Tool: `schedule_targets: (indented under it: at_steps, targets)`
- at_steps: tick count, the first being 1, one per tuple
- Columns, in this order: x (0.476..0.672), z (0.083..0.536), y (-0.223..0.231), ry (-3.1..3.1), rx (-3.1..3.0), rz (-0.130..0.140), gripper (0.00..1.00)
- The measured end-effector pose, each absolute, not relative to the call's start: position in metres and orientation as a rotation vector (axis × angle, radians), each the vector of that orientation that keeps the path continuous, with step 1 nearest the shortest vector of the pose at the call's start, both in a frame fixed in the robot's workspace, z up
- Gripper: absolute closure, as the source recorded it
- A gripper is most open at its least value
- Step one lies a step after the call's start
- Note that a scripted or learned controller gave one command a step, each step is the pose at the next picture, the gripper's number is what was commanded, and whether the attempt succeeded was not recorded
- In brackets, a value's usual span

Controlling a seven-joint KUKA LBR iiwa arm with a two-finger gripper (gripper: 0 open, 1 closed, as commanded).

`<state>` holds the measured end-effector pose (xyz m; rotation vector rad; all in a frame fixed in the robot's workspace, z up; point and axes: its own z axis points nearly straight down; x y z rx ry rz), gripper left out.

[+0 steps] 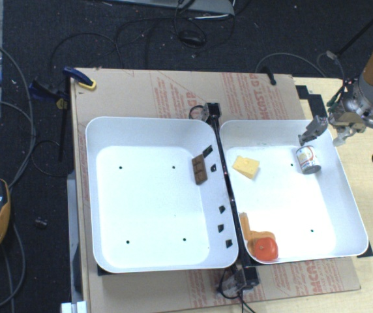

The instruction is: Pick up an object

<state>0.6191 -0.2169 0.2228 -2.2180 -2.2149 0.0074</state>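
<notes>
The gripper (pixel 323 130) hangs over the top right corner of the right bin (pixel 343 194). I cannot tell how it is set, and nothing is in its grip. A small can (pixel 308 160) lies just below it. A yellow block (pixel 246 167) sits near the bin's left wall. A red ball (pixel 264 248) and an orange piece (pixel 254 232) are in the bottom left corner. A brown bar (pixel 199 169) leans in the left bin (pixel 108 194).

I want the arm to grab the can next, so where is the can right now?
The can lies in the right bin, near its upper right corner, just below the tool and to the right of the yellow block.
</notes>
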Motion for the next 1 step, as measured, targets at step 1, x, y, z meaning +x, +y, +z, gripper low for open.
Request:
schedule_targets:
  at_steps: [1]
  targets:
    - [0.6210, 0.2280, -0.2164, -2.222, -2.222, -0.001, 0.00]
